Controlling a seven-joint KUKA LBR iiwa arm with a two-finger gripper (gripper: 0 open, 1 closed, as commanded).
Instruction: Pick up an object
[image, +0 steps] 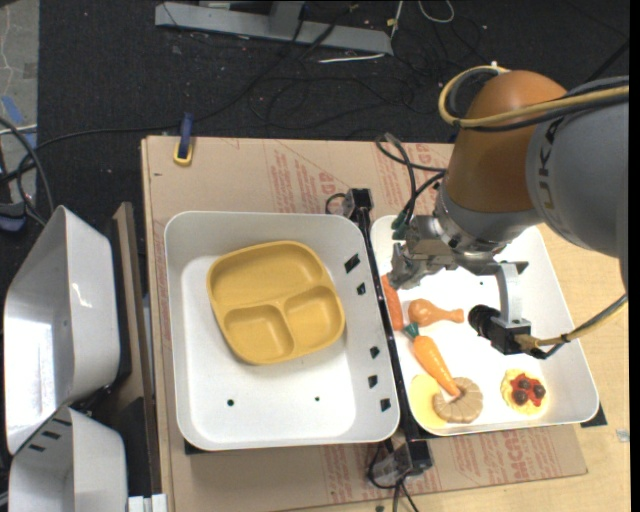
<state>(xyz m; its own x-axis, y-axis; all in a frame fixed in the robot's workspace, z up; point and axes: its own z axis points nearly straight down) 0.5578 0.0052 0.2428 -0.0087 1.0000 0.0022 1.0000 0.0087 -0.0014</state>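
A slim orange carrot lay along the left wall of the right bin, with a drumstick just beside it and a larger carrot nearer the front touching a round biscuit. The gripper hung over the slim carrot's far end. A yellow divided plate sat in the left bin on the bench.

Dark letters "UK", start of maker's name, read on grey casing of robot arm at upper right, running vertically beside orange band. Faint red printed lettering seen on brown cardboard sheet under white bins, upside down, not legible. No other text made out.
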